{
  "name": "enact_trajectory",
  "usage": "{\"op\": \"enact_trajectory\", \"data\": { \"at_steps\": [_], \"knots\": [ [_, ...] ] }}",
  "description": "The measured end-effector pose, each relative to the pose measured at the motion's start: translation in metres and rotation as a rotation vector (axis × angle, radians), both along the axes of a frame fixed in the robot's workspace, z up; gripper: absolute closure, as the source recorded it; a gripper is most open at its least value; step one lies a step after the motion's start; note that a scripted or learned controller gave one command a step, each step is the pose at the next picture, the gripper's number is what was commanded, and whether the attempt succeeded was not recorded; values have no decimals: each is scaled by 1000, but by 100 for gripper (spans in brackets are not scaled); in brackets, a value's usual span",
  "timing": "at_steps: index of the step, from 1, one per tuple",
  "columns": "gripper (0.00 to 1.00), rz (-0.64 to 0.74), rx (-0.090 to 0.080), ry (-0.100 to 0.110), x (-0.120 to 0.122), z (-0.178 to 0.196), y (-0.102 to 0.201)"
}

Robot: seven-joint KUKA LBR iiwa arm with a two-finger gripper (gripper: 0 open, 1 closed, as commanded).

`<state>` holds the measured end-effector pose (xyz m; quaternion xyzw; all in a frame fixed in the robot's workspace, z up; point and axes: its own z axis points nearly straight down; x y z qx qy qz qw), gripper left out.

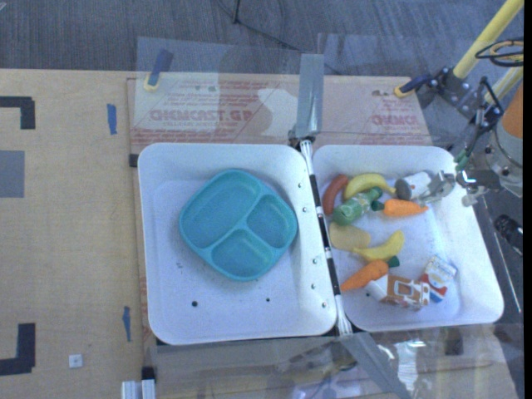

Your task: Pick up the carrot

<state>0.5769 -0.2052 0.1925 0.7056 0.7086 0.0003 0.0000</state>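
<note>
I see two carrots in the right bin point(486, 302): one carrot point(405, 209) lies near the bin's far side, its tip pointing right, and a second carrot point(364, 276) lies lower down, beside a small printed carton point(405, 291). The pincer point(442, 184) hangs just right of the upper carrot, close to its tip; I cannot tell how it is set. Bananas point(367, 184) lie nearby. The left bin point(158, 248) holds a teal divided plate point(238, 224).
</note>
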Motion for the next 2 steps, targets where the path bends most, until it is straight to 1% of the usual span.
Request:
{"op": "enact_trajectory", "data": {
  "at_steps": [1,2],
  "knots": [
    [0,-202,-1,-2,-4,24,30],
    [0,-125,-3,-14,27,-92,43]
  ]
}}
